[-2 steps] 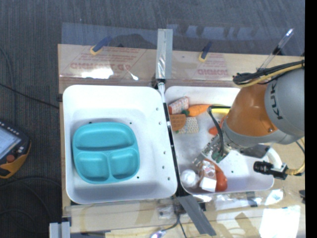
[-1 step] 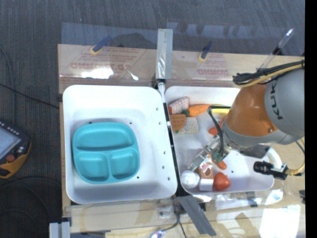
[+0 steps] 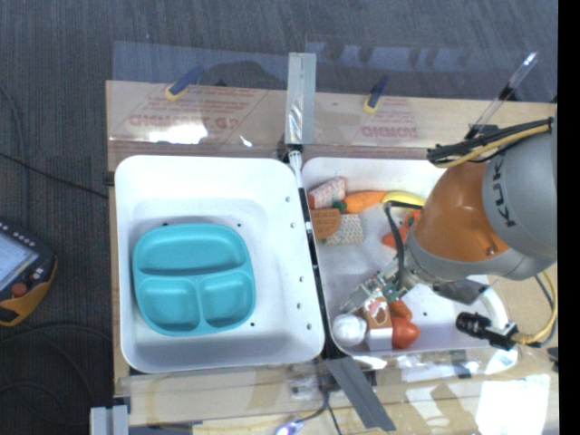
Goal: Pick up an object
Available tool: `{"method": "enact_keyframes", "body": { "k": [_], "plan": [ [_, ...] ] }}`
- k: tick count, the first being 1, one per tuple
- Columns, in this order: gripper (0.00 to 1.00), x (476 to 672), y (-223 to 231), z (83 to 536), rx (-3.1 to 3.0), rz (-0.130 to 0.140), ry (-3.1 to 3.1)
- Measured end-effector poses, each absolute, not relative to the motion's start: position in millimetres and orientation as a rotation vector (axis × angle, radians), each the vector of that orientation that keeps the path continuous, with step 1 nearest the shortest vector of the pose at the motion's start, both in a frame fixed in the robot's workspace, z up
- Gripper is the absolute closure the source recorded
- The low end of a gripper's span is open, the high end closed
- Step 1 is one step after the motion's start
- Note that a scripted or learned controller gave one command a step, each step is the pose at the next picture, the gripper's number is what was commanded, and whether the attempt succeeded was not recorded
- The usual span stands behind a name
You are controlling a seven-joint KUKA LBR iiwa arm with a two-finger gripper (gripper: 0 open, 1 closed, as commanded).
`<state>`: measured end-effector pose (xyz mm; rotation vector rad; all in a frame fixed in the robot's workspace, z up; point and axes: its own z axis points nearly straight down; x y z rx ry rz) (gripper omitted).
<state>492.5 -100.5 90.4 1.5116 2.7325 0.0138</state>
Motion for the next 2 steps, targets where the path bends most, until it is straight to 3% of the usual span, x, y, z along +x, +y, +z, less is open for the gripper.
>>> {"method": "enact_keyframes", "body": {
  "k": [1, 2],
  "plan": [
    [1.0, 494.7, -100.9, 98.2, 1.511, 0.014, 2.731],
    [1.0, 492.2, -109.3, 91.4, 2.139, 0.023, 2.282]
  ]
}}
